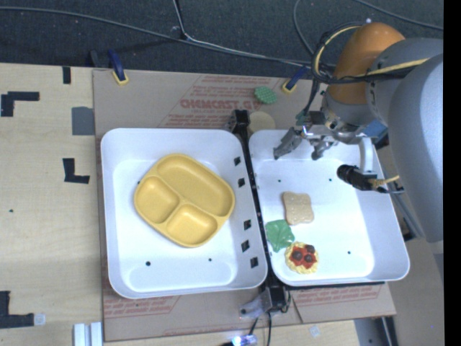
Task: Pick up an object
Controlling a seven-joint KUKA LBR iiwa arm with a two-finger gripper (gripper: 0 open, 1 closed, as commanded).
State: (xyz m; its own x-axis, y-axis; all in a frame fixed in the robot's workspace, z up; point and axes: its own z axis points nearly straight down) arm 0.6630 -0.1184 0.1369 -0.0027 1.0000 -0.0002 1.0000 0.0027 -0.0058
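Note:
The right bin (360,222) holds three small toys. A tan bread slice (297,207) lies near its middle, a green leafy piece (279,233) lies just below it to the left, and a yellow piece with red spots (302,258) rests by the front wall. My gripper (301,148) hangs over the bin's far left corner, well behind the bread slice. Its two fingers are spread apart and nothing sits between them. A yellow divided plate (184,199) lies in the left bin (122,251).
A small green item (265,94) and a pale disc (262,118) lie on the cardboard behind the bins. A black divider (248,186) runs between the bins. Cables cross the dark surface at the back, and the arm's grey body stands at the right.

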